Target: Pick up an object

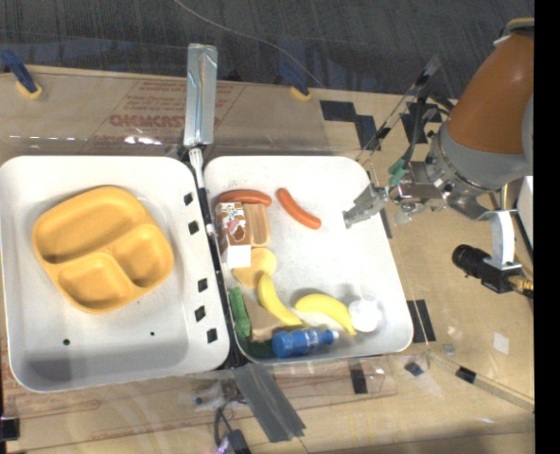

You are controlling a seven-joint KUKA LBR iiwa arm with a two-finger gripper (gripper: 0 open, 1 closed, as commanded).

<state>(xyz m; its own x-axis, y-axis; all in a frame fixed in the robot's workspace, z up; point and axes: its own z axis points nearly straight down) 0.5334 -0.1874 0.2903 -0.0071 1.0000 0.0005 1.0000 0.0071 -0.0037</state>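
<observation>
The right bin [356, 263] holds several items along its left and front sides. A red-orange sausage [245, 198] and a second orange sausage [299, 208] lie at the back. A brown snack packet [235, 225] sits below them. Two yellow bananas [271, 299] [325, 310], a green piece [239, 312] and a blue bottle [304, 340] crowd the front. My gripper [360, 211] hovers over the bin's right rim, to the right of the second sausage and apart from it. Nothing shows in its grasp.
The left bin [34, 348] carries a yellow divided tray [100, 249]. A white round cap [363, 315] lies by the right banana. A metal divider [201, 93] rises between the bins at the back. The arm's orange band [496, 93] stands at the right.
</observation>
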